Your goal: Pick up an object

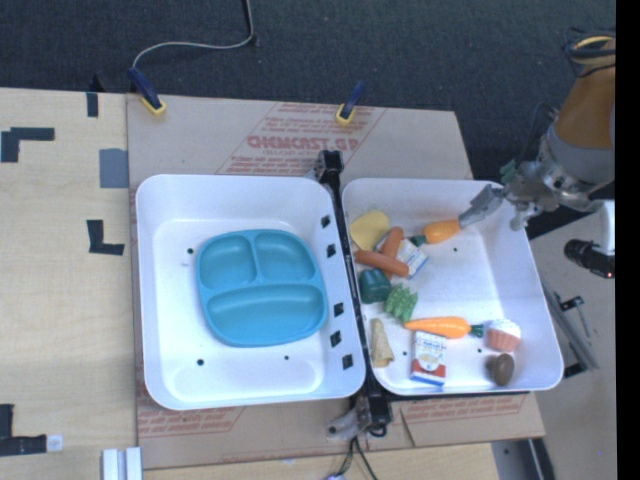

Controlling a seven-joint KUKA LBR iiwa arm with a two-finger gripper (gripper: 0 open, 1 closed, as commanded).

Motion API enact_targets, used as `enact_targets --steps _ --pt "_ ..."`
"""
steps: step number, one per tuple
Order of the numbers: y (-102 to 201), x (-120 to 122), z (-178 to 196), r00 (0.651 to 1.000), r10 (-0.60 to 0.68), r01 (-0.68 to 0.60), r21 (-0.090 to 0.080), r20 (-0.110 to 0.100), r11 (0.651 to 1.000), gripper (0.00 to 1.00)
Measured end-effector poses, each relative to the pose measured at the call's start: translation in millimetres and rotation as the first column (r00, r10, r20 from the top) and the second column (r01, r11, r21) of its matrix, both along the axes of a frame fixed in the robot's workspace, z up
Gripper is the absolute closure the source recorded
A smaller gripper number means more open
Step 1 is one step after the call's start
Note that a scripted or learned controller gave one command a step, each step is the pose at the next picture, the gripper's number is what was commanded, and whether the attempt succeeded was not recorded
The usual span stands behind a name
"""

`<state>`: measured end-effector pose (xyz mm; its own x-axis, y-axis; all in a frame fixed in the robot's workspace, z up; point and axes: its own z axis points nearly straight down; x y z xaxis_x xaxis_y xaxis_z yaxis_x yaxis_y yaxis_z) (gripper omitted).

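Note:
My gripper [490, 206] hangs over the right bin's [520, 268] far right corner, reaching in from the right. A small orange piece [440, 232] lies right at its tip, touching or nearly touching it. Toy foods crowd the bin's left and front: a yellow piece [368, 228], a sausage [382, 261], a small white box [414, 259], a dark green piece [373, 285], broccoli [402, 303], a carrot [438, 325], a cone [381, 341], a carton [429, 358], a cupcake [502, 334] and a brown lump [500, 369].
The left bin [160, 268] holds a blue divided plate [262, 286]. A black divider with clips [338, 268] runs between the bins. Both bins sit on cardboard [250, 143] clamped at the back. The bench edge lies just beyond the right bin.

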<state>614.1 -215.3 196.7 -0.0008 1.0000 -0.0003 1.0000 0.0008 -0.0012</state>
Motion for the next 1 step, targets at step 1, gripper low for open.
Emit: enact_targets --steps 1 --pt "38.8 50.4 -87.1 1.0 0.001 -0.001 -0.002 0.004 1.0 0.0"
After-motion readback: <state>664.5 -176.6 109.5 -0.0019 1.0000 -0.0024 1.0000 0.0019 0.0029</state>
